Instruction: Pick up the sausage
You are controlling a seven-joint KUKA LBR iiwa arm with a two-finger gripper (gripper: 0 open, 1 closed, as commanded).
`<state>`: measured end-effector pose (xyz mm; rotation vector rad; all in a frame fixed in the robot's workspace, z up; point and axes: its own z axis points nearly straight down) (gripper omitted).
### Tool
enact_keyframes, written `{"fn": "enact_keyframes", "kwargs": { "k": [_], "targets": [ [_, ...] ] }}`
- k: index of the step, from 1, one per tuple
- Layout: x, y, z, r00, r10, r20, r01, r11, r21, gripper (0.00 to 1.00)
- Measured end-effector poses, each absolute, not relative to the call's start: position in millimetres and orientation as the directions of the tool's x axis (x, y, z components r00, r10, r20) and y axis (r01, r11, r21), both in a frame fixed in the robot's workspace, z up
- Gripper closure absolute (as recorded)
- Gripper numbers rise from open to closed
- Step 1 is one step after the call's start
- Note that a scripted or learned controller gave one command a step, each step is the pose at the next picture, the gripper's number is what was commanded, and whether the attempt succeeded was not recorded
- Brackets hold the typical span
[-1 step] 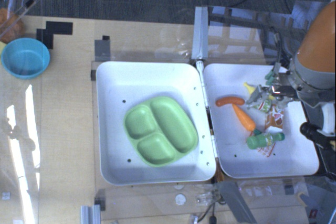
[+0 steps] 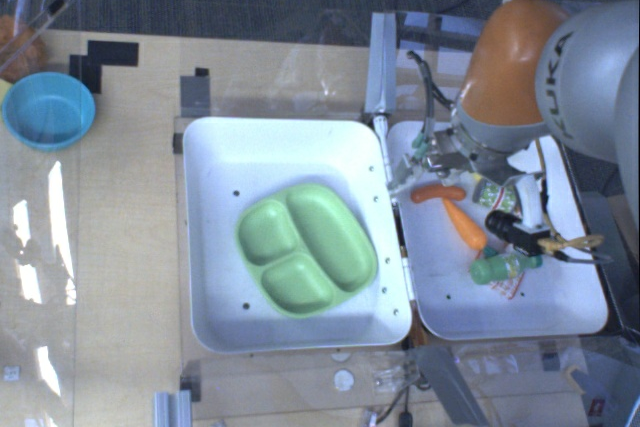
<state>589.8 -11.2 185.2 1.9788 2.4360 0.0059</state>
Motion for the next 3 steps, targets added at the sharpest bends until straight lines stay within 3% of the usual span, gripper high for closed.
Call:
{"fn": "enact_keyframes", "kwargs": {
  "k": [1,2,3],
  "targets": [
    [575.0,-57.2,185.9,-0.444,0.896,-0.002,0.896,0.444,0.006,0.0],
    [614.8,-13.3,186.3,-0.494,0.869,-0.003,0.869,0.494,0.007,0.0],
    [525.8,-17.6,185.3,-0.351,0.936,-0.001,0.936,0.351,0.006,0.0]
  ]
}}
